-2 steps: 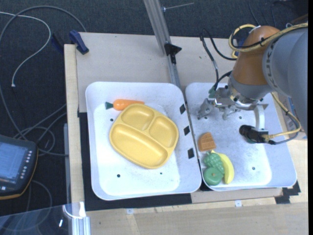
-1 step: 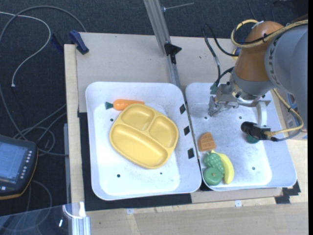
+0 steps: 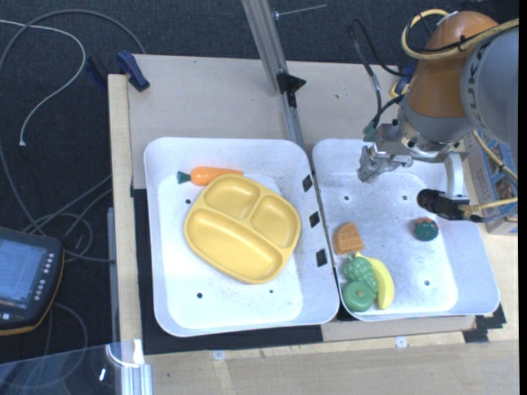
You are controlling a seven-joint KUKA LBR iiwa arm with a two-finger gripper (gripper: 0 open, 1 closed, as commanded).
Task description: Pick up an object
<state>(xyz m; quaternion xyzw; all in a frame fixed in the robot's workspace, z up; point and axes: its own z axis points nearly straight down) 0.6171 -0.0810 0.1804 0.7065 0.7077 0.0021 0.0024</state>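
Pincer (image 3: 372,168), state unclear, over right bin (image 3: 461,299), toy foods (image 3: 362,274) well apart.

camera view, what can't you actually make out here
- Claw in the camera view: too small and blurred to tell open from shut, or whether it touches the right bin.
- Carrot: its lower edge is hidden by the yellow divided plate.
- Banana: partly covered by the green toy fruits.
- Small green and red toy: too small to identify.
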